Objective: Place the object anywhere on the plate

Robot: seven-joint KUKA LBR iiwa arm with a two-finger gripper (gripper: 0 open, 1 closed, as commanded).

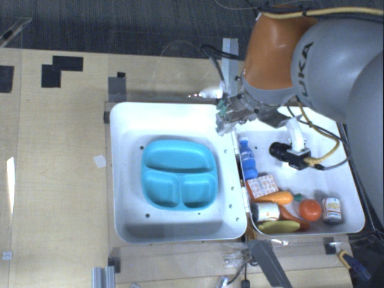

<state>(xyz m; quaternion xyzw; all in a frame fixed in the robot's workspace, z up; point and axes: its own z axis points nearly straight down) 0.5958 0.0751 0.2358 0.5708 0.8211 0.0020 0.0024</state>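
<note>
The blue sectioned plate (179, 174) lies bare in the left bin (126, 221). The candidate objects sit in the right bin (351, 218): a blue bottle (246, 159) against the dividing wall, a carrot (277, 197), a tomato (310, 209), a small can (331, 207) and a yellow banana-like piece (278, 226), all crowded together. The gripper (228, 120) hangs over the divider near the bottle's top; whether its claw is apart or together I cannot tell, and nothing visibly sits in it. Risks: clipping the bin wall, or snagging two neighbours in the clutter.
</note>
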